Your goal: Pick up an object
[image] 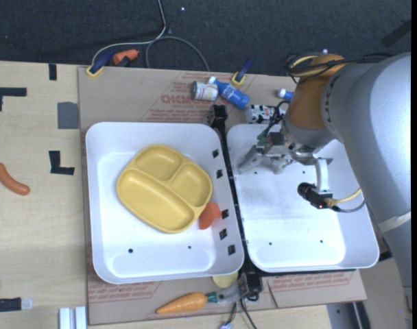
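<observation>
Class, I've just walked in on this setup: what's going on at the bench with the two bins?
A grey robot arm with an orange band reaches from the right over the right white bin; its gripper sits low near that bin's top left corner. In the left white bin lie a yellow divided plastic plate and a small orange piece. Nothing visibly held.

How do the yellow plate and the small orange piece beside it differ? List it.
The yellow plate is large and divided into compartments; the orange piece is small and plain. The plate lies mid-bin; the piece sits at its right edge. Both lie in the left bin.
</observation>
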`<state>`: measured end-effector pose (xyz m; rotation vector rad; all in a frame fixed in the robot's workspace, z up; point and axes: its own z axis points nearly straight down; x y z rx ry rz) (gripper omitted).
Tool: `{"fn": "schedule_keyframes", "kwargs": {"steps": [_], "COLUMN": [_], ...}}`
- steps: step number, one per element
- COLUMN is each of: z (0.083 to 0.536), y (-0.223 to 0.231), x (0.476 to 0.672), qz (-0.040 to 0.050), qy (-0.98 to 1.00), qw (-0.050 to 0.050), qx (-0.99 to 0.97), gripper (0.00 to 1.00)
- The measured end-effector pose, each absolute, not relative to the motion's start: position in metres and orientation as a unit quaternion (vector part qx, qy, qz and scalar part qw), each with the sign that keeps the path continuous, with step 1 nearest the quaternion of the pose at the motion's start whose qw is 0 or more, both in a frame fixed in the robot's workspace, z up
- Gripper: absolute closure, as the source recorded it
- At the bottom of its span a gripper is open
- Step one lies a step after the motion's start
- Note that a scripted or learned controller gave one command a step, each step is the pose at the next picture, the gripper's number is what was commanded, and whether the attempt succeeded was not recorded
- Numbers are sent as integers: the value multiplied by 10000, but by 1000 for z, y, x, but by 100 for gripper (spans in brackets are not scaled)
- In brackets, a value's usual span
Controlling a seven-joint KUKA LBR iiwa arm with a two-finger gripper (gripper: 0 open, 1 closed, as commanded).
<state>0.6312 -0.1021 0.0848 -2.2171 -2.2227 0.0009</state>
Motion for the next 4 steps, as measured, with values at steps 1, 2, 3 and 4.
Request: {"fn": "schedule_keyframes", "kwargs": {"steps": [1, 2, 3, 4], "z": [85, 96, 95, 85], "y": [-104, -104, -105, -133], "x": [670, 669, 669, 669], "qz": [-9, 0, 7, 1], "qy": [-7084, -7084, -7084, -7072], "qw": [-12, -23, -21, -9], "qx": [-7058, -7058, -7058, -7070], "gripper": [0, 100, 0, 0]}}
